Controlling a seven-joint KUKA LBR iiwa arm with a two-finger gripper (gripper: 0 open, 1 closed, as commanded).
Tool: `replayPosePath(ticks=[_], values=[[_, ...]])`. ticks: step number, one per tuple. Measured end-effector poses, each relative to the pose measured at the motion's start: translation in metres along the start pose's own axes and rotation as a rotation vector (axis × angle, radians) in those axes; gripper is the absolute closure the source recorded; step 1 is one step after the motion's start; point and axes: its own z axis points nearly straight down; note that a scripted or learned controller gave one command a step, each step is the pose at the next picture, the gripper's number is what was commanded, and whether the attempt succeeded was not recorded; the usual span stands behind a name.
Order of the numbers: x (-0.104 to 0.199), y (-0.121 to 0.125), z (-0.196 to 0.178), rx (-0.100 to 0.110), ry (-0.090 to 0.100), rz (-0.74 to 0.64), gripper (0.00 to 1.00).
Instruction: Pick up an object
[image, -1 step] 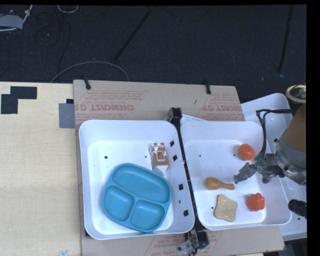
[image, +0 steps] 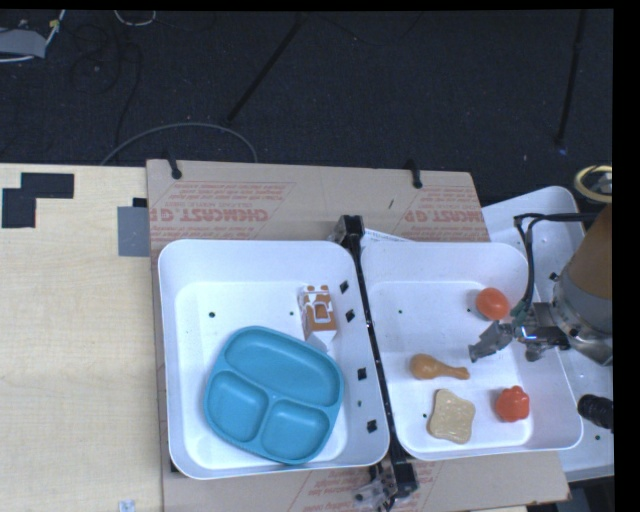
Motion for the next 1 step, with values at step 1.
replayPosePath(ticks=[1], values=[[-0.0073, -0.0072, 0.0525, 0.005, 0.003, 0.000, 0.00]])
